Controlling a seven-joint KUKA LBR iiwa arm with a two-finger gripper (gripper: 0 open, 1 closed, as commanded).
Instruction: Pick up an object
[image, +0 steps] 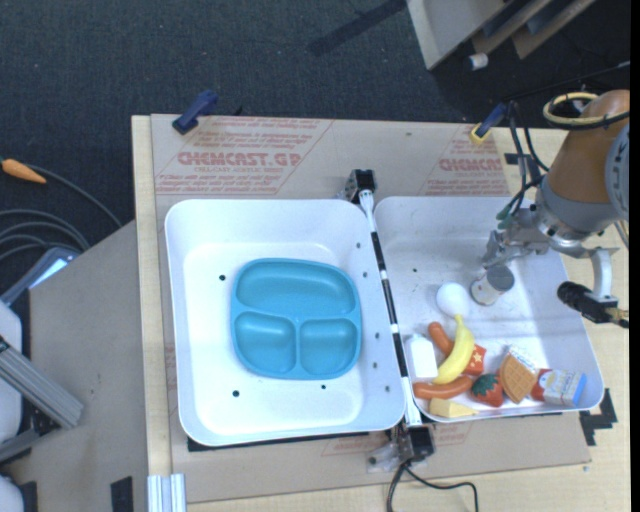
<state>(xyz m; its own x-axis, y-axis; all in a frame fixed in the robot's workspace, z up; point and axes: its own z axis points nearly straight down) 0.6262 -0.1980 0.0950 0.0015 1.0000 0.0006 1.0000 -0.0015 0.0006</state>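
My gripper (488, 288) hangs low over the middle of the right bin (440, 222), with the grey and orange arm reaching in from the right. A white egg (452, 296) lies just left of the gripper, a small gap apart. Nearer the front lie a yellow banana (459, 348), a red sausage (439, 334), a white block (425, 357), an orange carrot (443, 388), a red fruit (487, 391), a tan cracker (517, 375) and a small carton (562, 386). Nothing shows in the gripper's grasp.
The left bin (195, 300) holds a blue divided plate (296, 318). A black divider strip (381, 275) runs between the two bins. Cables and a black fitting (590, 300) hang by the arm at the right bin's right wall.
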